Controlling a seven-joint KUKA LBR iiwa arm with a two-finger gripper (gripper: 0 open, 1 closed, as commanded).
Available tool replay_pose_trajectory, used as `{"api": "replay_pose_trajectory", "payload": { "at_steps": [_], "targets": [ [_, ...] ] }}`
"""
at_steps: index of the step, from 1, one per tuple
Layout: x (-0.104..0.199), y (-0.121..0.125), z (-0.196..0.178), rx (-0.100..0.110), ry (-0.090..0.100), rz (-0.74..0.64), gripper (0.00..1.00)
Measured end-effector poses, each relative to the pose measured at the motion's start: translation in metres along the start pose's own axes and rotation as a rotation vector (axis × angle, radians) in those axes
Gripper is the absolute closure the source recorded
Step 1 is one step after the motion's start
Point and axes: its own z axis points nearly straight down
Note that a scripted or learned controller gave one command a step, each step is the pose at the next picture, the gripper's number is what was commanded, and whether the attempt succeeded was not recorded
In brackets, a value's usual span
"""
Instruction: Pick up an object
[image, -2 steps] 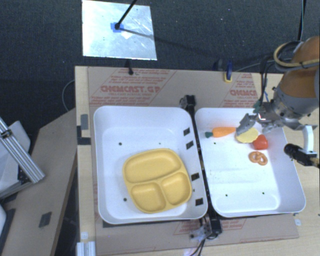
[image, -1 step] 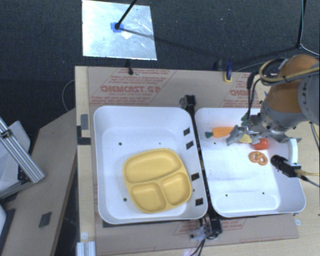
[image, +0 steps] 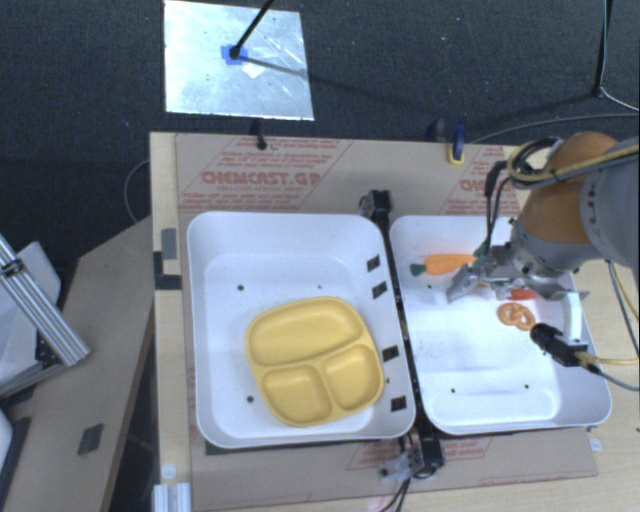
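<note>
Plainly the gripper (image: 470, 281) hung beside the carrot (image: 448, 263) in the right bin (image: 500, 405); its grasp unreadable; it risked nudging the carrot away.

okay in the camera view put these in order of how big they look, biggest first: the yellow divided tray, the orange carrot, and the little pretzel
1. Yellow divided tray, by far the largest, in the left bin.
2. Orange carrot, in the right bin.
3. Pretzel, slightly smaller than the carrot; they look close, so that ranking is less sure.
</note>
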Motion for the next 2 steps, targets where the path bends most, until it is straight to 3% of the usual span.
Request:
{"api": "replay_pose_trajectory", "payload": {
  "at_steps": [1, 2],
  "targets": [
    [0.0, 0.002, -0.013, -0.005, -0.001, -0.001, 1.0],
    [-0.001, 0.008, -0.059, -0.008, -0.002, -0.004, 1.0]
  ]
}}
